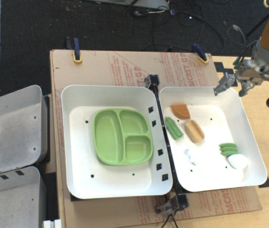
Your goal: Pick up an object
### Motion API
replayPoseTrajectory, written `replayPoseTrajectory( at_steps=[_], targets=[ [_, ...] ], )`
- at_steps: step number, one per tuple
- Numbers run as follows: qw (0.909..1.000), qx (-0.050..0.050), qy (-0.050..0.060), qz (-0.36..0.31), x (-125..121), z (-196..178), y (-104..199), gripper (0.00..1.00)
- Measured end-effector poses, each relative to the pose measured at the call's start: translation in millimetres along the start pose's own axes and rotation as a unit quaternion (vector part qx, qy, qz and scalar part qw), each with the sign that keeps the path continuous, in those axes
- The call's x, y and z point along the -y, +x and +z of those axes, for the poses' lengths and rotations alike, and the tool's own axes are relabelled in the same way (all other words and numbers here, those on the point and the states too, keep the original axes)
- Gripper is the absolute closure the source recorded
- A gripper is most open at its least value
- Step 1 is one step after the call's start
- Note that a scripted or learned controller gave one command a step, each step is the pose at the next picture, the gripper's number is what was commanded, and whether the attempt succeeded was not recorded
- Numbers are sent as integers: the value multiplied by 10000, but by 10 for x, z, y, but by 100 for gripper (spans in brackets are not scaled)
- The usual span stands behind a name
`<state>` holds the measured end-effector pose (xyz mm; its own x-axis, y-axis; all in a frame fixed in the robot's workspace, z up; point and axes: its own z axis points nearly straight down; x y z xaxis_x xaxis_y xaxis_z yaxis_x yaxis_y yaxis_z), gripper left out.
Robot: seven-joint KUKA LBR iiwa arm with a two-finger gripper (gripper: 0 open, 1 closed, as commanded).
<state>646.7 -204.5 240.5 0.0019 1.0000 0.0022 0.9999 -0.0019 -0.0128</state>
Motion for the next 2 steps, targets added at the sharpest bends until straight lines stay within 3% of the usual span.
replayPoseTrajectory(
  at_steps=[1, 2],
  targets=[
    [10000, 15, -68, -17, -25, -92, 11, 0],
    [10000, 9, -43, -14, -66, 542, 7, 0]
  ],
)
